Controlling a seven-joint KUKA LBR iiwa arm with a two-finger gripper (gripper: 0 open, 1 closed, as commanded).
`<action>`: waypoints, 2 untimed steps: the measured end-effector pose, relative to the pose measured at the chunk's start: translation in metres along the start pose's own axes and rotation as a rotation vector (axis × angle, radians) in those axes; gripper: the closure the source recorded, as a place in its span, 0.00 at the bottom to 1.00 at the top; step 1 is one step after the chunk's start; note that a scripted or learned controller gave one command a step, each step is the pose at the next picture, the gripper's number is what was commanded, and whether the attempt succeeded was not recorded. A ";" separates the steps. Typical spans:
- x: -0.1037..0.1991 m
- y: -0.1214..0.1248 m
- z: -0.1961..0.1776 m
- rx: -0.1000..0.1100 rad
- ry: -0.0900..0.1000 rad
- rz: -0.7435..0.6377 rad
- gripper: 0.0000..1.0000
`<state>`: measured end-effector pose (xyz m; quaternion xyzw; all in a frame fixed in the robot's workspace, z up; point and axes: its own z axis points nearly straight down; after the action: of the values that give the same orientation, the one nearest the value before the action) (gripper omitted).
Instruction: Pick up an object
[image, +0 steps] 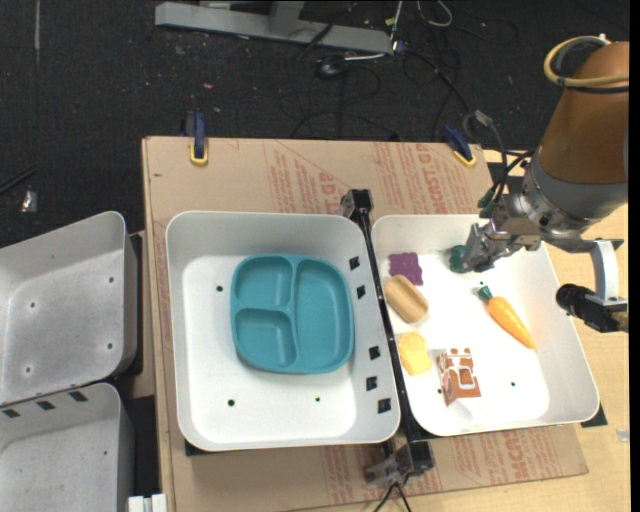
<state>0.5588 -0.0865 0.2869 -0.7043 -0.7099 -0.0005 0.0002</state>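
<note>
Presently the arm reaches in from the right and its gripper (482, 250) sits low over the far part of the right bin (560, 400), close to that bin's far wall. A small dark green object (458, 261) lies directly at the gripper's left side, touching or nearly touching the tool; whether it sits between the fingers cannot be told from this angle, nor can the spread of the fingers be judged.

Contents of the right bin: a purple piece (405, 266) near the divider, a tan bun-shaped item (407, 299) just below it, a yellow piece (415, 353) nearer still, a red-and-white packet (460, 375) beside that, and a carrot (508, 317) lying alone toward the middle. The left bin (200, 400) holds a teal divided plate (292, 314). Both bins rest on the desk (260, 175).

Assessment: the green object is the likeliest target, lying immediately left of the tool, so any correction would be a slight shift leftward. The carrot is the next nearest candidate; it lies just toward the near side of the gripper, its long axis running diagonally, leaf end toward the tool. A grasp there would need the fingers set across that axis.
</note>
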 end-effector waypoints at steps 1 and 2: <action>0.063 -0.006 0.008 0.002 0.001 -0.001 1.00; 0.106 -0.011 0.017 0.002 0.000 0.001 1.00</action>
<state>0.5469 0.0190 0.2696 -0.7046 -0.7097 0.0001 0.0010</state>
